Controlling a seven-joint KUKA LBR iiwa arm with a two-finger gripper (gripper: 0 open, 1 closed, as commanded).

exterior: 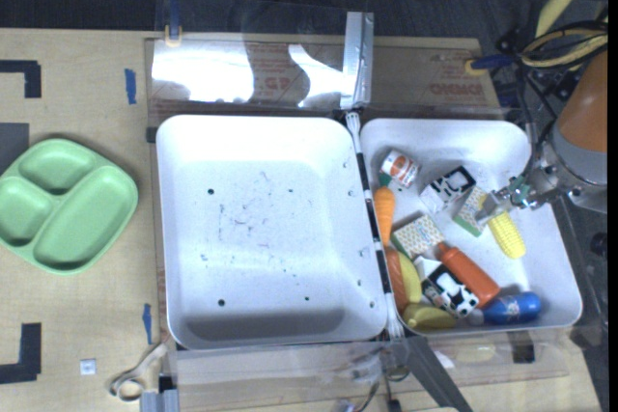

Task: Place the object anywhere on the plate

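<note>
Hovering jaws [506,198] (beside corn [509,236])

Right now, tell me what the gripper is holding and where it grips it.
It cannot be told. The gripper hangs over the right bin, beside the yellow corn and a small green-edged block, with nothing clearly between its fingers.

Plate [66,205]: smooth green plastic, slight sheen. Bins [259,227]: white plastic, matt, left one scuffed. Bench [77,72]: pale wood, matt. Toy corn [508,236]: glossy yellow plastic. Gripper [515,196]: bare metal.
</note>
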